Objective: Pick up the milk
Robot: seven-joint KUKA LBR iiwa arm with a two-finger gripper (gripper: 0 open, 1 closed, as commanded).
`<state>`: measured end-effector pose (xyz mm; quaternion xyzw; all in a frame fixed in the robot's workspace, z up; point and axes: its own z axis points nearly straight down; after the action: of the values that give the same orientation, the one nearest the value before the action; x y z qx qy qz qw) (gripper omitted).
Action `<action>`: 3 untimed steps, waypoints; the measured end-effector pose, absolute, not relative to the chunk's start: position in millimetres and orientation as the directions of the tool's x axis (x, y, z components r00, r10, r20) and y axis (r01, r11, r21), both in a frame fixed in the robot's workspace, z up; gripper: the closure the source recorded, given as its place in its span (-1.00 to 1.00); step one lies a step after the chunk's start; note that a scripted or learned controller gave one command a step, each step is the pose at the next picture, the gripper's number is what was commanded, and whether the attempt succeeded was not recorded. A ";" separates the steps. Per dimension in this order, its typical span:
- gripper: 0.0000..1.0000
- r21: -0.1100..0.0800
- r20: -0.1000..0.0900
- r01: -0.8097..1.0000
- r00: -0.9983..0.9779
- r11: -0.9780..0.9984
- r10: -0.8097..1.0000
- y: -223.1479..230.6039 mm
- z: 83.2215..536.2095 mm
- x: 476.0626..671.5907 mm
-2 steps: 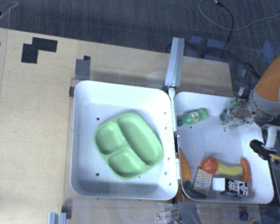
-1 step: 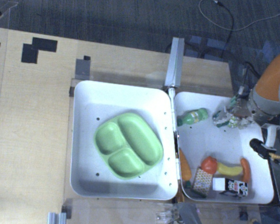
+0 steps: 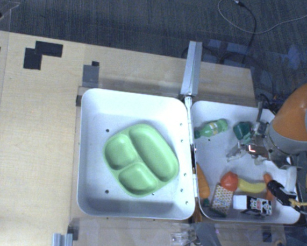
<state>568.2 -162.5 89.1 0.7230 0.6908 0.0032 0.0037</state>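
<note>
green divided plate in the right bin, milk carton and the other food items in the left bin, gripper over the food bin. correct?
Bins are swapped. The camera view shows the green divided plate in the left bin, and the milk carton and the other food items in the right bin. The gripper is over the food bin, as you said.

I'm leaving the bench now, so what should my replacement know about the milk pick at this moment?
Gripper: hovering above the right bin, near its far side; it holds nothing that can be seen.
Milk: the small black-and-white patterned carton lying on its side at the near edge of the right bin, apart from the gripper.
Nearby: banana and tomato just beyond the milk.
Green divided plate sits in the left bin.
Done: nothing yet; the milk is untouched.
Left: move over the milk, descend, grasp, lift.
</note>
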 end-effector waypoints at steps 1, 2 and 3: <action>-1.00 0.007 0.002 0.915 0.403 -0.403 0.915 -183.0 89.3 646.6; -1.00 0.009 0.001 0.899 0.437 -0.437 0.899 -187.9 235.7 667.4; -1.00 0.002 0.001 0.938 0.348 -0.348 0.938 -149.4 100.5 566.5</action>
<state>566.5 -149.4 100.5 0.8209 0.5711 0.0010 0.0004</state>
